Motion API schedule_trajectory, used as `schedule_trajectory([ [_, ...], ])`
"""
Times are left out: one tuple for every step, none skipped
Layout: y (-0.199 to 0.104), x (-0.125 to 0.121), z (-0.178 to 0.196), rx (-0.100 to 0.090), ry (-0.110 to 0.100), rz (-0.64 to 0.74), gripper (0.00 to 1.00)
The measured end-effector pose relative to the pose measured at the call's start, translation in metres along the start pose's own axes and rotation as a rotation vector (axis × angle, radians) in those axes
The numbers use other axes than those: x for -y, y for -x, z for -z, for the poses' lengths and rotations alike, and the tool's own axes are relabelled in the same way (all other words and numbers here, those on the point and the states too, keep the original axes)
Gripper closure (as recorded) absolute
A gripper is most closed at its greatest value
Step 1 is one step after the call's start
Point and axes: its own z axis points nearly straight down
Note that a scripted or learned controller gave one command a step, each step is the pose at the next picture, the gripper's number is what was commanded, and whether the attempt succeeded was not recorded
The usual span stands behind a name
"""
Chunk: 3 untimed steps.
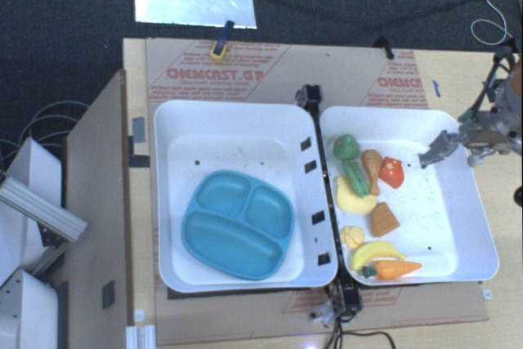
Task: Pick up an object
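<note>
The right bin (458,241) holds several toy foods along its left side: a green vegetable (350,159), a brown drumstick (372,167), a red pepper (392,172), a pale yellow fruit (354,199), a brown bread piece (383,218), a banana (376,252) and a carrot (397,266). My gripper (451,157) hovers over the bin's upper right part, to the right of the red pepper and apart from it. Its fingers are spread open, and nothing sits between them.
The left bin (176,176) contains a blue divided plate (239,223). A black divider with clips (320,176) runs between the bins. Cardboard (270,73) lies beneath both. A cable (490,4) hangs at the upper right.
</note>
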Motion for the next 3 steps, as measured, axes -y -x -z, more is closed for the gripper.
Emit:
schedule_trajectory([
  [-0.034, 0.01, -0.136, -0.005, -0.012, 0.0, 0.0],
  [-0.045, 0.011, -0.201, -0.001, -0.003, -0.001, 0.0],
  [-0.043, 0.01, -0.187, -0.001, 0.001, -0.002, 1.0],
])
